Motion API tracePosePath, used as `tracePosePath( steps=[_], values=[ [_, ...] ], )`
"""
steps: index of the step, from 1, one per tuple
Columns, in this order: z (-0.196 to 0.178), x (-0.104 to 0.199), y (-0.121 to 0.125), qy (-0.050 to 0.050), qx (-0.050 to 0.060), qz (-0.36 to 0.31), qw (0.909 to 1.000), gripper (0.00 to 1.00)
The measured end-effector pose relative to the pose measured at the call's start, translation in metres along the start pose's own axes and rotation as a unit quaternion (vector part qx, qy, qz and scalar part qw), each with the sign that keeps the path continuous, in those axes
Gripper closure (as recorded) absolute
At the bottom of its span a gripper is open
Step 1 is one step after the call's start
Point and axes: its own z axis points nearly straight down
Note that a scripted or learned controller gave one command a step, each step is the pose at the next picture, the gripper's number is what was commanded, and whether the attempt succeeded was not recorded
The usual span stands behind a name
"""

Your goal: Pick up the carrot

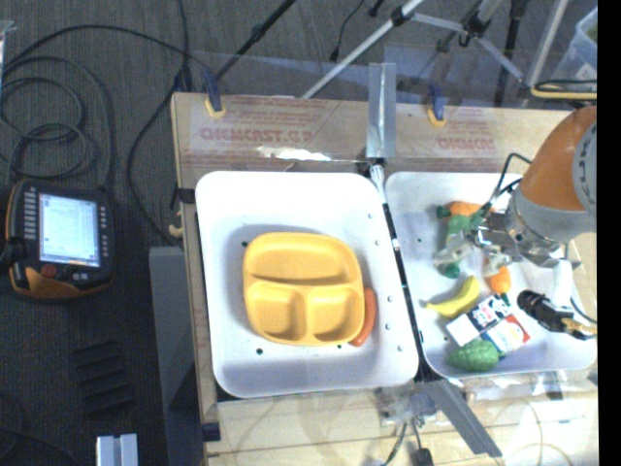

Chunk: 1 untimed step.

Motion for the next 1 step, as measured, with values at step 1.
tracePosePath(
  steps=[1],
  values=[
    [0.0000, 0.0000, 0.0000, 0.000, 0.000, 0.000, 1.0000, 0.00]
  ],
)
